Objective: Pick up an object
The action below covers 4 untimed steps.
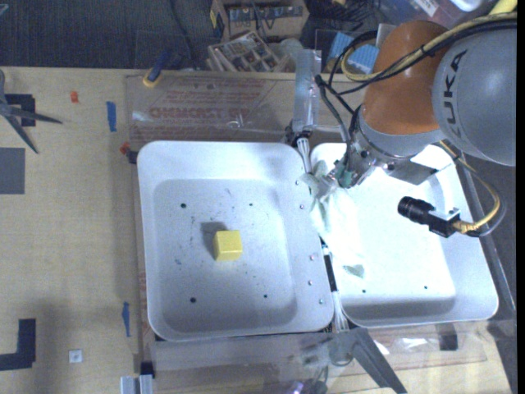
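A small yellow cube [229, 245] lies alone near the middle of the left bin [164, 179]. My gripper [345, 175] is low over the upper left corner of the right bin [459, 302], close to the divide between the two bins. The grey arm with its orange band [402, 72] comes in from the upper right and hides the back of that bin. A pale, whitish-green soft-looking object [338, 218] lies just below the gripper along the right bin's left wall. Whether the gripper touches it cannot be made out.
A black cylinder on a cable [420, 211] hangs from the wrist over the right bin. A small pale scrap [354, 270] rests lower in that bin. A clear plastic sheet [213, 105] and cluttered boxes [246, 23] sit behind the bins.
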Each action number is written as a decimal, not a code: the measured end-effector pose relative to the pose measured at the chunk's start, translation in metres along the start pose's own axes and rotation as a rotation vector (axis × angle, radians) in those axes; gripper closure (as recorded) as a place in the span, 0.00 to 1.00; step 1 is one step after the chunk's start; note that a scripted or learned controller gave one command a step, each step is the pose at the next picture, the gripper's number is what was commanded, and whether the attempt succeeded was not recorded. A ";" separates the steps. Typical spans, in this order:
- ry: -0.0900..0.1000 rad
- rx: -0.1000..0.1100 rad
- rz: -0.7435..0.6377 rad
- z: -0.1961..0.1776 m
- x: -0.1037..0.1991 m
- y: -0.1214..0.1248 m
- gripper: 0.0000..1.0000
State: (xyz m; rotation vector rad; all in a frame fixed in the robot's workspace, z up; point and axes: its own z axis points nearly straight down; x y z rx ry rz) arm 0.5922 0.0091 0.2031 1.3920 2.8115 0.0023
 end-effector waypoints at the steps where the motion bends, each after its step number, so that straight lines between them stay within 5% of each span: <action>1: 0.000 -0.001 -0.106 -0.016 0.075 0.051 1.00; 2: 0.003 0.003 -0.024 -0.007 0.099 -0.008 1.00; 3: 0.004 0.005 0.203 0.018 0.078 -0.012 1.00; 4: 0.002 0.005 0.601 0.019 0.063 -0.004 1.00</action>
